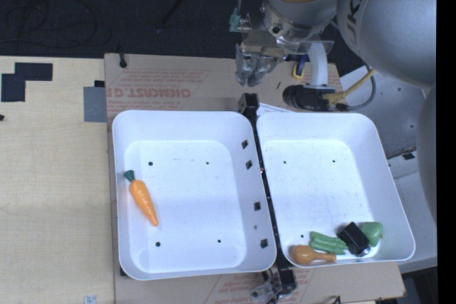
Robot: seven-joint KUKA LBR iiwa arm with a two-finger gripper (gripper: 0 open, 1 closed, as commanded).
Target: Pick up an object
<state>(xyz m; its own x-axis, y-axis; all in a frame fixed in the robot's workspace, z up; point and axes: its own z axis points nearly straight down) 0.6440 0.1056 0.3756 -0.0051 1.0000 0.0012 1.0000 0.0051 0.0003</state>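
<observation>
The hand [251, 73] hangs above the bins' far edge; I cannot tell its state. A toy carrot [142, 200] lies in the left bin [178, 126].

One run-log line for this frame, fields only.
claw: above bins' far edge, holding nothing | left white bin: orange toy carrot | right white bin: cluster at near corner | pick: not done

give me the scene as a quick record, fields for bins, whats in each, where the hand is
left bin: one toy carrot, near its left wall
right bin: four items clustered in the near right corner
right bin items: tan pear-shaped piece, green bean pod, black block, green piece
hand: above the far edge of the bins, near the divide between them
hand contents: nothing seen held
arm: reaching in from the right
</observation>
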